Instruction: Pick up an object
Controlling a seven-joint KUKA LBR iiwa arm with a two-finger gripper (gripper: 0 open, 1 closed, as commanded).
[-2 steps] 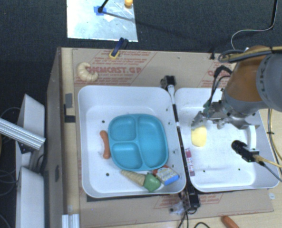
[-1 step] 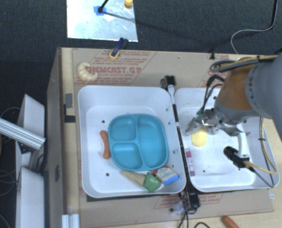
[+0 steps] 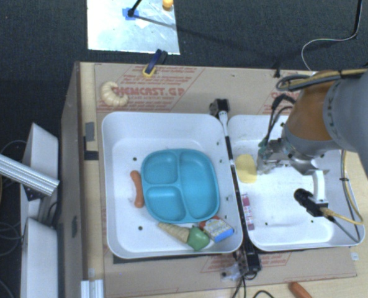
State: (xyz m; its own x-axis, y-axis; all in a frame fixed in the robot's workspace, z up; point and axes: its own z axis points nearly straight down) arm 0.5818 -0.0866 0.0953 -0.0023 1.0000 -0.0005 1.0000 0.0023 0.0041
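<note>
A pale yellow object [image 3: 246, 167] lies in the right bin [image 3: 295, 238], against its left wall. My gripper [image 3: 265, 158] is low in that bin, just right of the yellow object and close to it or touching it. The grey arm with its orange band [image 3: 308, 113] covers the bin's upper right part. A small red and white stick [image 3: 246, 207] lies below the yellow object. The left bin [image 3: 118, 166] holds a blue divided plate [image 3: 179, 185], an orange sausage [image 3: 138, 189], a cone-shaped toy with a green end [image 3: 185, 234] and a small blue and orange packet [image 3: 219, 229].
A central divider [image 3: 231, 166] separates the two bins. A black fitting with a yellow cable [image 3: 313, 205] hangs over the right bin's lower right. Beyond the bins, a beige curled object [image 3: 112, 94] and a blue and yellow clip [image 3: 153, 63] rest on the cardboard.
</note>
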